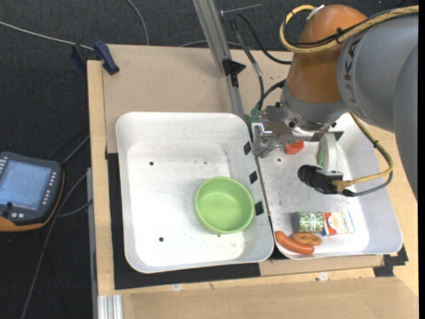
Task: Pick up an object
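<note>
1. Camera view: the arm's gripper (287, 133) hangs over the right bin (372, 178)'s far left corner; whether it's spread or pinching, can't tell. A small orange-red piece (293, 147) sits just beside it.
2. Same view: carton (323, 223) and sausage (294, 242) lie near the front rim, green bowl (224, 205) in the left bin (172, 178). Risk: that close to the divider, it'll probably snag the wall.

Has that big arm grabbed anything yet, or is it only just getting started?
Nothing looks picked up yet. The green bowl sits in the left bin; the small carton and sausage-like toy lie in the right bin's near corner. In hand: the arm's gripper is low over the right bin's far end, beside a small orange piece. I can't see anything held. Grasping and lifting remain.
</note>
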`<action>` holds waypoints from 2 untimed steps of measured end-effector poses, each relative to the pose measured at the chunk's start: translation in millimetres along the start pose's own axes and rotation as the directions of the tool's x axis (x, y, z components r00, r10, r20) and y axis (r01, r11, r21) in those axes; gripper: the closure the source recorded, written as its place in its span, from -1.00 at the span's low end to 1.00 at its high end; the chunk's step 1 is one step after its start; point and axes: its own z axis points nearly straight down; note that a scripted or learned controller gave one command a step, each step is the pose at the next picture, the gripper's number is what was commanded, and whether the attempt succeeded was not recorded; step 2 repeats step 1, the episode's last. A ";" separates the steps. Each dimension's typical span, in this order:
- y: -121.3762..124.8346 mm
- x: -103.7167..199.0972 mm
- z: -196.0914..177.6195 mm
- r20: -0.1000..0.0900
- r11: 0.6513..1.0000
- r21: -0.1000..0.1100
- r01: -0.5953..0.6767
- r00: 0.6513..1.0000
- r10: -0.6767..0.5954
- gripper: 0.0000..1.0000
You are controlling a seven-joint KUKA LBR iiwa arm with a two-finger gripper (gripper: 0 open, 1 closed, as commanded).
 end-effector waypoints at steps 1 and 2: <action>23.7 45.4 0.7 0.000 1.000 0.000 0.000 1.000 0.000 1.00; 23.7 45.4 0.7 0.000 1.000 0.000 0.000 1.000 0.000 1.00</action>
